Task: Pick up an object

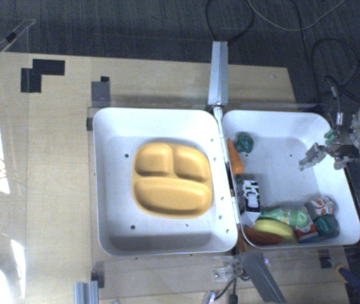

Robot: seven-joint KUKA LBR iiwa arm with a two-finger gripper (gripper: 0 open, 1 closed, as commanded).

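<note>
So far nothing is lifted: the jaws (324,152), whose state I cannot tell, hang at 3 o'clock over the right bin (274,122), while the toys (287,223) lie heaped at its 6 o'clock edge.

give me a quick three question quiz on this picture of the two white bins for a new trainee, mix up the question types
1. True or false: the yellow tray lies in the right bin.
2. Where is the gripper?
A. over the left bin
B. at the right bin's right side
C. over the bare bench
3. Fill in: the banana lies along the right bin's ___ edge.

Key
1. False; it lies in the left bin.
2. B.
3. Near, meaning the bottom edge in the camera view, among the other small things there.
</note>
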